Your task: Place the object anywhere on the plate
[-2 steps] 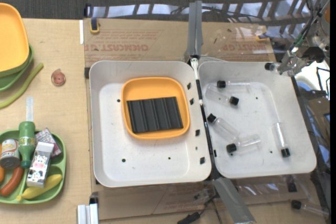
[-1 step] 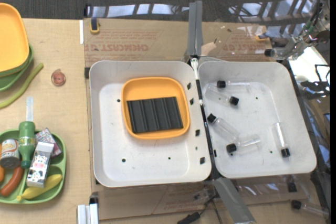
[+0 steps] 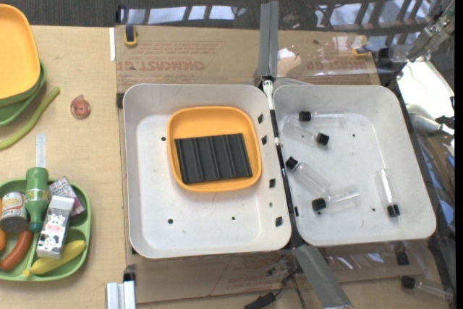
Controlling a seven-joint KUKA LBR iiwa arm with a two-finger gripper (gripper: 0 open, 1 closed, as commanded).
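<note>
The stacked orange and green plates [image 3: 16, 76] run off the left edge, the green tray of toy food [image 3: 43, 231] is clipped there too — and the clear vials [image 3: 329, 195] are too faint to count surely.

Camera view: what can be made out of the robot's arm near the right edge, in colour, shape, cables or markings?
Very little can be judged. At the upper right edge a slim, slanted pale grey piece may be part of the arm. It is small and blurred beside bright glare, so cables and markings cannot be told.
</note>
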